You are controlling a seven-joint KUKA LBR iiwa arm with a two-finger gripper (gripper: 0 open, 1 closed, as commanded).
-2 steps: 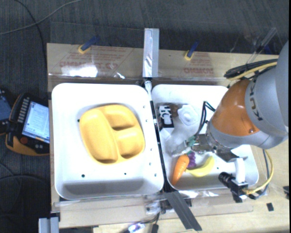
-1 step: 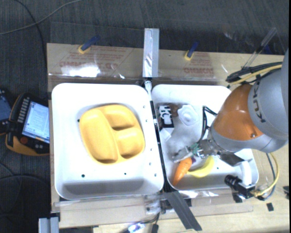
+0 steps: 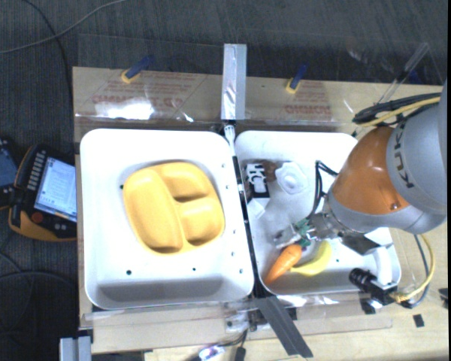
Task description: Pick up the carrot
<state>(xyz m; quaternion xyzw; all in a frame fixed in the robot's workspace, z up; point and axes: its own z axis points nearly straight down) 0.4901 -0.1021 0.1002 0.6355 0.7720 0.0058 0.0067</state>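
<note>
On the counter (image 3: 98, 89) sit two shallow white bins side by side. Inside the left white bin (image 3: 105, 201) lies a yellow plastic tray (image 3: 173, 205) with two parts. Inside the right white bin (image 3: 338, 145) lies the small orange carrot (image 3: 284, 260), close to the near wall and tipped at a slant. A yellow banana (image 3: 316, 259) lies right beside the carrot, touching it on the right. A small black and white thing (image 3: 255, 179) and a round white lid (image 3: 291, 177) lie near the far end of that bin. The big grey and orange arm (image 3: 383, 179) reaches over the right bin. Its tool (image 3: 310, 232) hangs just above the carrot and banana. I cannot tell if the tool is apart or together, and the carrot lies in the bin.
</note>
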